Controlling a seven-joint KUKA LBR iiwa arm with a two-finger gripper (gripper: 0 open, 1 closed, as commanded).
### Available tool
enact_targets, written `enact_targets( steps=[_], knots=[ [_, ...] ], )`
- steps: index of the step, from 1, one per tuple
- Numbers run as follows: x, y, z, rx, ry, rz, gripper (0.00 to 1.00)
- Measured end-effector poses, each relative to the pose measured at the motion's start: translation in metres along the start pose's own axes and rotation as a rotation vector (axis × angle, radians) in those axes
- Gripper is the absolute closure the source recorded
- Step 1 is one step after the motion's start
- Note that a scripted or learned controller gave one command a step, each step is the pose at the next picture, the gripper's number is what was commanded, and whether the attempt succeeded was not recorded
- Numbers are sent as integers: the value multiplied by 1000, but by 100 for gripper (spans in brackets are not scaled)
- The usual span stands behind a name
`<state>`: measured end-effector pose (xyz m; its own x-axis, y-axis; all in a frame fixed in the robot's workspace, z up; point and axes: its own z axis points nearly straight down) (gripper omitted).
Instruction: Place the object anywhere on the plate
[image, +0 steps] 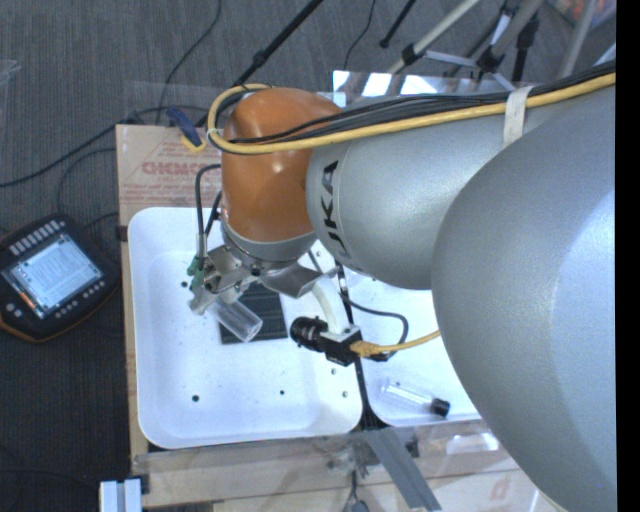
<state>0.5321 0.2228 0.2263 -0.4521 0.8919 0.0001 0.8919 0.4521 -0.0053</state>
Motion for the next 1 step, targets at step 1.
enact_targets(
  steps=[1],
  knots=[
    [-27,51,49,-2,1,-499,100]
  ],
)
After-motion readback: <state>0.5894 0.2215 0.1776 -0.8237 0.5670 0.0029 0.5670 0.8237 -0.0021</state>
